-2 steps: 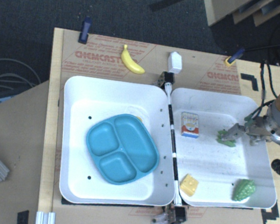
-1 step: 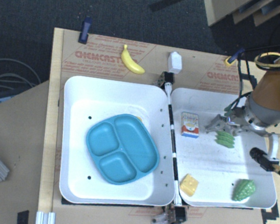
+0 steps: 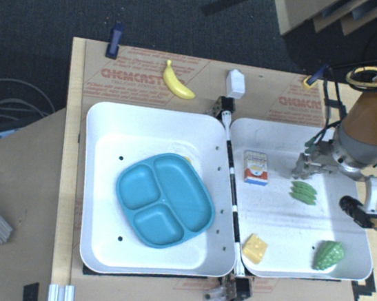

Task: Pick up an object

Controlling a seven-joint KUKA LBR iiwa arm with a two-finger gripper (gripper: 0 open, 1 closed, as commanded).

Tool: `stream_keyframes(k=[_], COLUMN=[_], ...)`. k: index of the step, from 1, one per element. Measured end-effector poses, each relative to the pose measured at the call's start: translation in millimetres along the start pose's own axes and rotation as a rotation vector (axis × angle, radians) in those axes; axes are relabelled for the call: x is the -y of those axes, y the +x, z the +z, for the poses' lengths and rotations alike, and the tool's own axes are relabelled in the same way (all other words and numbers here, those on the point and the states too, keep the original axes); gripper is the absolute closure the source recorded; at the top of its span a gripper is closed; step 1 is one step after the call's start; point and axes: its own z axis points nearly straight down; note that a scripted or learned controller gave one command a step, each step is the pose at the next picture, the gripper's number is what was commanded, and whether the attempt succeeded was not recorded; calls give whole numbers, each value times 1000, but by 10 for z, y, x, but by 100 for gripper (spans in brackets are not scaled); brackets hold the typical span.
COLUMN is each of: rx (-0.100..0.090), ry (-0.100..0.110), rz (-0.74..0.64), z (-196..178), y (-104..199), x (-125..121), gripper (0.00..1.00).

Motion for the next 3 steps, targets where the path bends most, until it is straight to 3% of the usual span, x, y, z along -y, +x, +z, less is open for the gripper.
stream_keyframes(k=[1,2,3], rx=[0,-2,-1], ry=[1,7,3], rz=[0,3,3], z=[3,108,-1], y=[0,-56,-54], x=[2,373,359], gripper=[0,0,100])
